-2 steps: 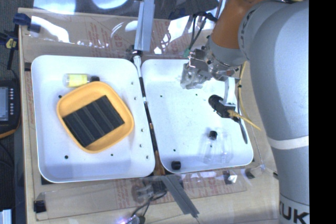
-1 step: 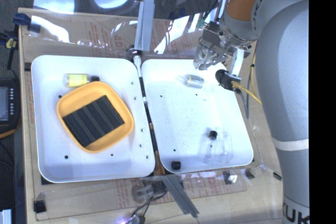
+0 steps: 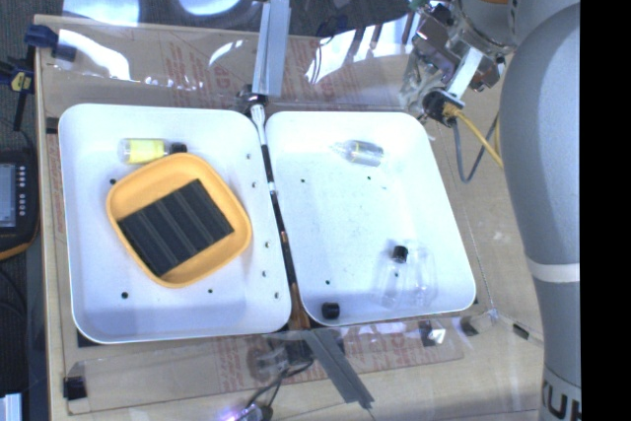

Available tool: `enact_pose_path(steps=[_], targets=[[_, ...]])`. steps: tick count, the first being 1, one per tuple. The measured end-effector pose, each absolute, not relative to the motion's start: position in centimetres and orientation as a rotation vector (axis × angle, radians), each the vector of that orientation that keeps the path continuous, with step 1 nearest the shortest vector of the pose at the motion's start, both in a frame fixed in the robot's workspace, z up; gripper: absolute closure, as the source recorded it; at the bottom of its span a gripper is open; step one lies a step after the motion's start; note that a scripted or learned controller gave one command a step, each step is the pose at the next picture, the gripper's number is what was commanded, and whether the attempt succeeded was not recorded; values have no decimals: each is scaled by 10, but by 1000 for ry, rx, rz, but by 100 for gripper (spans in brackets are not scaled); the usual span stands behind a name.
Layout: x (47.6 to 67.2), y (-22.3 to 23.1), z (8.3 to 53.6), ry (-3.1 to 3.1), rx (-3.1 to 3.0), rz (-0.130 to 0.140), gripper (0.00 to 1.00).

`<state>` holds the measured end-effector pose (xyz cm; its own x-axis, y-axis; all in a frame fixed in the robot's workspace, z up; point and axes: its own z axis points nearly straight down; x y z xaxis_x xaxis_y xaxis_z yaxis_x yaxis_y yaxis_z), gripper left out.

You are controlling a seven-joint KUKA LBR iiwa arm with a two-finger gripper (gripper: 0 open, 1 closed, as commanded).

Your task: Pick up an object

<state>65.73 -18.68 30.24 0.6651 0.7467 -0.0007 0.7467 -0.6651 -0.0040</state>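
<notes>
My gripper (image 3: 426, 49) hangs over the far right corner of the right bin (image 3: 449, 212), just past its rim, with nothing seen in it. In that bin a small clear plastic piece (image 3: 361, 151) lies near the far wall. A clear bottle with a black cap (image 3: 405, 273) lies near the front right. A small black piece (image 3: 330, 311) sits at the front edge. The left bin (image 3: 79, 242) holds a yellow dish (image 3: 223, 246) with a black ridged block (image 3: 175, 227) lying in it. A short yellow tube (image 3: 145, 150) lies behind the dish.
A metal bar (image 3: 269, 44) rises behind the divide between the bins. Shiny plastic sheeting (image 3: 148, 25) covers the bench at the back. A dark device (image 3: 15, 197) sits at the left edge. The grey arm (image 3: 547, 113) fills the right side.
</notes>
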Motion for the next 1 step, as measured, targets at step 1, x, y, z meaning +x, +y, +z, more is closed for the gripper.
enact_pose_path(steps=[1], targets=[[646, -202, 261, -1081, -2944, 8, 100]])
